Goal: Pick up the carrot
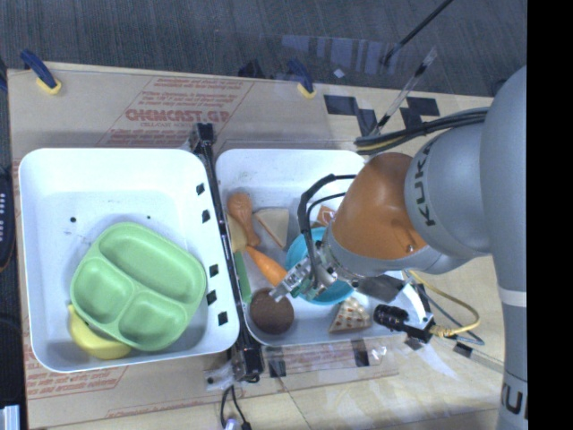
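Camera view: orange carrot (265,264), short and tapered, lies in right bin (269,161) near its left wall. Gripper (295,282) just beside its tip, grip state unclear. Brown ball (270,312) below, blue bowl (315,267) right.

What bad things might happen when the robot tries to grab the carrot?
The carrot lies squeezed between a brown round thing, a blue bowl and the bin's wall. The gripper may nip a neighbour instead, or push the carrot aside. The big arm hides part of the bin, so a miss is hard to spot.
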Tool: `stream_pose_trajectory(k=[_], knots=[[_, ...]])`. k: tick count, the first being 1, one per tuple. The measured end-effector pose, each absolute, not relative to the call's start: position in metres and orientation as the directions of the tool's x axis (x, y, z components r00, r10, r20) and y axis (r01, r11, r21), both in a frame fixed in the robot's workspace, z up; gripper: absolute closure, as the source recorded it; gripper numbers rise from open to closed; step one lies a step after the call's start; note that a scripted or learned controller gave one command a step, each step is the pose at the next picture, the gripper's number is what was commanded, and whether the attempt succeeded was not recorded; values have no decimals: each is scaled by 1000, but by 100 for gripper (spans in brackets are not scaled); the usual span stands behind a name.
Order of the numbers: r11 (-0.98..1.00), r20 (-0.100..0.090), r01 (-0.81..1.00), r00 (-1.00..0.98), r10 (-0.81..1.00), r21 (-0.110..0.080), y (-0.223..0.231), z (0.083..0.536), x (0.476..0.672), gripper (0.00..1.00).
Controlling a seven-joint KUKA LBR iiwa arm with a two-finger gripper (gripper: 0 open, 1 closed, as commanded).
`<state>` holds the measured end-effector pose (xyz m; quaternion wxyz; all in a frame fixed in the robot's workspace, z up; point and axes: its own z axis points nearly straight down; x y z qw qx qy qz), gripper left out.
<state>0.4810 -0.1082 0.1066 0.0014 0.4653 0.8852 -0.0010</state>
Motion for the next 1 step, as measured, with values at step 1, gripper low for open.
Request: stream_pose_trajectory(k=[1], knots=[[127, 4, 992, -127, 992, -6, -102, 91, 507, 100]])
